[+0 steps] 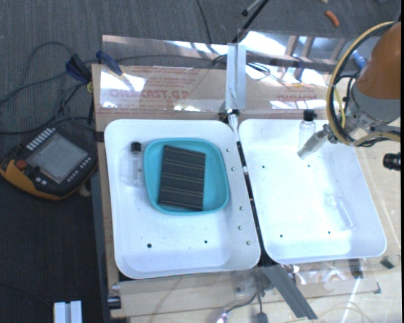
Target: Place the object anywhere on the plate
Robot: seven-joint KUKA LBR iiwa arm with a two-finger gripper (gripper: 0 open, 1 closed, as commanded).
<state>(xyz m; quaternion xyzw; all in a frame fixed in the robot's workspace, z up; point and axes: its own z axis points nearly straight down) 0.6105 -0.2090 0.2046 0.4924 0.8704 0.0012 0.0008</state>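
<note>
A teal plate (pixel 217 187) rests in the left bin (pixel 182 254). A dark, ribbed rectangular block (pixel 182 177) lies flat on the middle of the plate. Just left of the plate, a small clear bottle with a black cap (pixel 135 159) lies on the bin floor. My gripper (pixel 312 145) hangs over the upper part of the right bin (pixel 303 234), far to the right of the plate. It is close to a clear bottle (pixel 308 128) standing near that bin's back wall. Nothing can be seen in its grasp.
A faint clear object (pixel 340 208) lies on the floor of the right bin. A clear divider wall (pixel 235 79) rises behind the bins. A teach pendant (pixel 50 163) and cables lie on the floor to the left of the bench.
</note>
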